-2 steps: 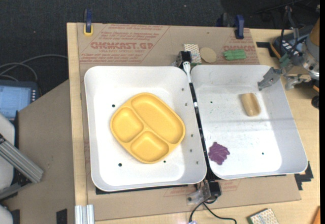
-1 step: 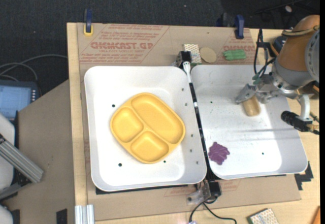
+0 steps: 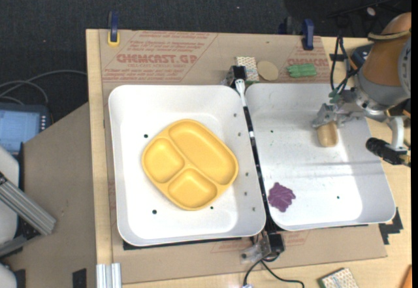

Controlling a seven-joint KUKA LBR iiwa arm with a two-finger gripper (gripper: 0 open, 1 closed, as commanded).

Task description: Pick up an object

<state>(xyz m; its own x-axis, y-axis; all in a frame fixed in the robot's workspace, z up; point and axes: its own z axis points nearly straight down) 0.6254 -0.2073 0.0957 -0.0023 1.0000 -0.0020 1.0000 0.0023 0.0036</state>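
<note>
My gripper (image 3: pixel 333 115) hangs over the upper right part of the right bin (image 3: pixel 366 208), on the grey arm with its orange band (image 3: pixel 386 58) coming in from the right. A small tan block (image 3: pixel 327 135) lies on the bin floor directly under the gripper tip, touching or nearly touching it. Whether the gripper has hold of it is unclear. A purple lumpy object (image 3: pixel 281 196) lies near the right bin's lower left corner. A yellow divided plate (image 3: pixel 189 164) rests in the middle of the left bin (image 3: pixel 130 110).
Behind the bins on the cardboard bench lie a green object (image 3: pixel 302 71), a tan disc (image 3: pixel 267 70) and a small patterned piece (image 3: pixel 245 63). Blue clamps (image 3: pixel 114 35) (image 3: pixel 307 36) hold the back edge. A black part (image 3: pixel 385 149) juts over the right bin's right rim.
</note>
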